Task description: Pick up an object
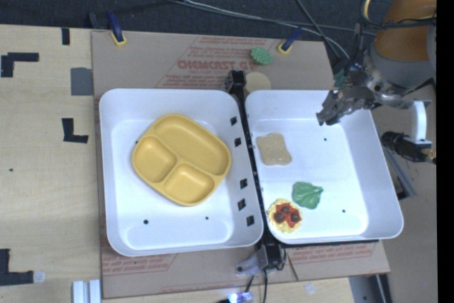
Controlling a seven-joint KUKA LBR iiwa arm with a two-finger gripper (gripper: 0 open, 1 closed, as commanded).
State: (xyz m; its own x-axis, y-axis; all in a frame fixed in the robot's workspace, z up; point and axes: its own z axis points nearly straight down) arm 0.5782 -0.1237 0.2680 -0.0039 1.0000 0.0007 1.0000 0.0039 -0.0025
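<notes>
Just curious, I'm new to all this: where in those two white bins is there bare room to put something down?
Right bin: bare on its right, past the green piece; crowded by the divider. Left bin: bare strip under the yellow tray.

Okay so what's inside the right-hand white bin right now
The right bin holds a tan bread-shaped piece, a green leafy piece and a small pizza-like toy. The gripper hangs over its upper right corner and covers the floor there.

A single fixed camera looks down at a slant from above the front edge of the pale wooden bench [42, 174], set far enough back to take in both shallow white plastic bins [120, 174], with dark floor beyond the far edge.
</notes>
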